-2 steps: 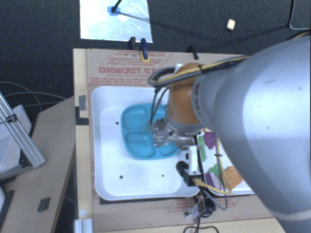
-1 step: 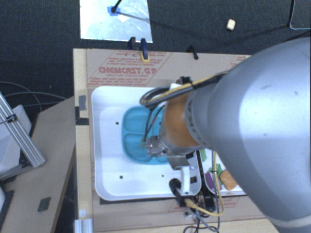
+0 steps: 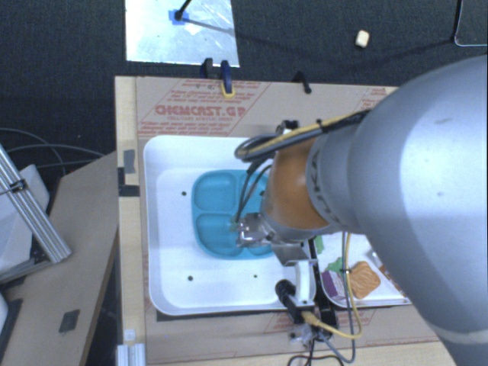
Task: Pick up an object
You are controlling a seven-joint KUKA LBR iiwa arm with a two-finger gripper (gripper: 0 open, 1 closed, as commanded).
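Camera view from above the bench: the grey arm (image 3: 412,197) enters from 3 o'clock, its orange band (image 3: 293,193) above the wrist, and the gripper (image 3: 245,231) is lowered onto the blue sectioned tray (image 3: 217,212), which lies flat near the centre of the left white bin (image 3: 171,280). The wrist hides the fingers, so whether they are apart or closed cannot be told. At 4 o'clock, a purple item (image 3: 333,282) and an orange-brown item (image 3: 364,279) lie in the right bin.
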